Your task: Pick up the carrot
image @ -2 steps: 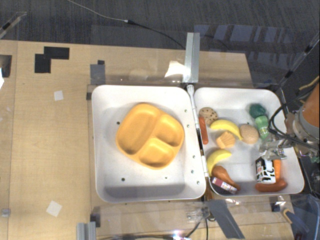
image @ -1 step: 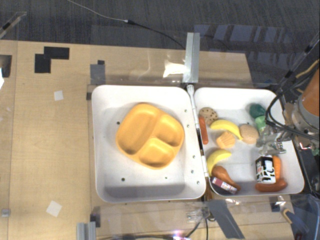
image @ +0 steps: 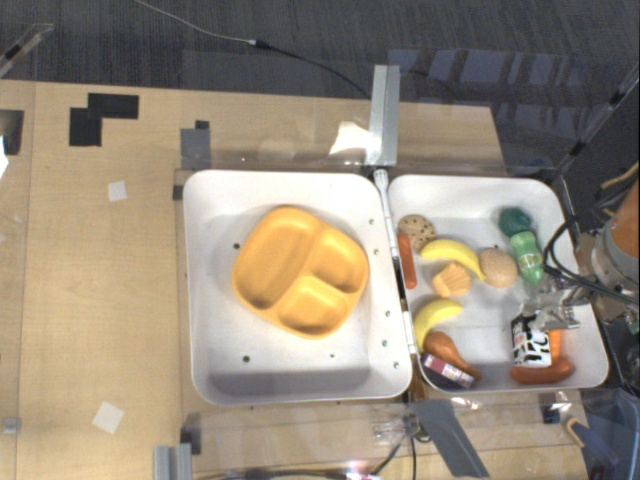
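Observation:
The carrot (image: pixel 406 259) is a thin orange-red stick lying lengthwise against the left wall of the right bin (image: pixel 470 190), just below a speckled cookie (image: pixel 417 230). My gripper (image: pixel 551 308) hovers low at the right side of the same bin, far to the right of the carrot. It sits just above a black-and-white carton (image: pixel 530 341) and a small orange piece (image: pixel 555 345). Nothing of the carrot is near it.
The right bin also holds two bananas (image: pixel 452 253) (image: pixel 434 315), an orange wedge (image: pixel 452 280), a tan bun (image: pixel 497 267), a green bottle (image: pixel 524 246), a red sausage (image: pixel 543 373) and a brown drumstick (image: pixel 447 353). The left bin (image: pixel 215 368) holds a yellow divided plate (image: pixel 300 269).

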